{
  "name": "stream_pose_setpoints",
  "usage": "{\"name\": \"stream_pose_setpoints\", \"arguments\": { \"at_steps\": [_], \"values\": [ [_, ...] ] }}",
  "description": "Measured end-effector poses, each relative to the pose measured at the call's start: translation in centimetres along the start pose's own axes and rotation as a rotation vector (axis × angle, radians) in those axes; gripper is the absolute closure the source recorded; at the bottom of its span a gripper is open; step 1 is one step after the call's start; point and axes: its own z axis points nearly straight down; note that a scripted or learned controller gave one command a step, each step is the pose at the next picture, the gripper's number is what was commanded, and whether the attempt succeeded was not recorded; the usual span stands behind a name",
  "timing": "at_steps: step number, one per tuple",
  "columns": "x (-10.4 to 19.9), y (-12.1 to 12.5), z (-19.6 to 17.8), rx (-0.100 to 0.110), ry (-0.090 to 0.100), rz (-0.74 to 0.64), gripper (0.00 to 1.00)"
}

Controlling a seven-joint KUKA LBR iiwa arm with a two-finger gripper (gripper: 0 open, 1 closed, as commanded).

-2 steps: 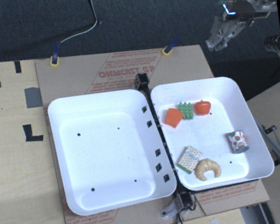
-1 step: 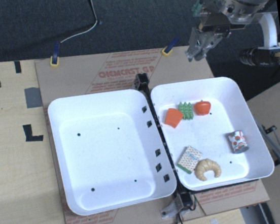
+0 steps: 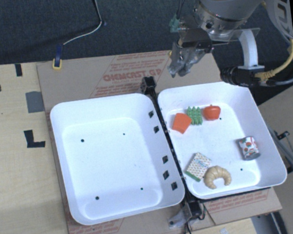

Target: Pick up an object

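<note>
The right bin [image 3: 252,108] holds several small objects: an orange block [image 3: 180,122], a green spiky piece [image 3: 194,115], a red tomato-like piece [image 3: 211,112], a small printed can [image 3: 248,147], a green-edged packet [image 3: 198,166] and a croissant [image 3: 217,176]. My gripper [image 3: 181,65] hangs high above the far edge of this bin, over the cardboard, with its fingers close together and nothing between them. It is well clear of every object.
The left bin [image 3: 65,151] lies beside the right one, joined by a black clip strip [image 3: 163,143]. Both rest on a cardboard sheet [image 3: 125,74]. A white cable [image 3: 84,33] runs along the back. The arm's body and hoses [image 3: 253,73] overhang the right bin's far right corner.
</note>
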Motion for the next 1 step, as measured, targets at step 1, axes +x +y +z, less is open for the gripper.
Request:
{"name": "stream_pose_setpoints", "arguments": {
  "at_steps": [1],
  "values": [
    [5.41, -2.52, 1.12, 0.000, -0.001, 0.001, 1.00]
  ]
}}
